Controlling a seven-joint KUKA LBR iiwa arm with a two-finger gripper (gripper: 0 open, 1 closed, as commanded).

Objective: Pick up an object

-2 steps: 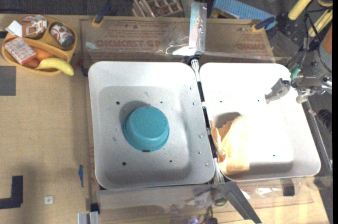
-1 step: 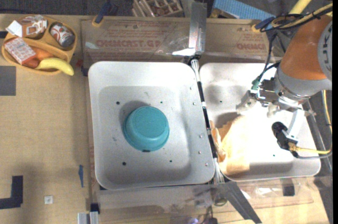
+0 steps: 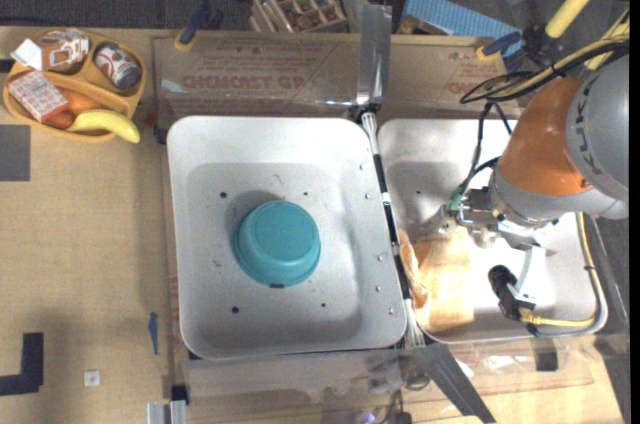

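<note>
I see the teal bowl (image 3: 278, 242) sitting upside down in the middle of the left bin (image 3: 200, 152). My arm (image 3: 560, 152) hangs over the right bin (image 3: 420, 152), tool (image 3: 462, 212) near a tan object (image 3: 440, 282); its state I cannot tell.

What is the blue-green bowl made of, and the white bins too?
The upside-down teal bowl looks like smooth plastic: one even colour with a soft, dull shine. The two shallow white bins also seem to be plastic, matte, with rounded moulded corners and small dark specks. That is only how they look from above.
</note>
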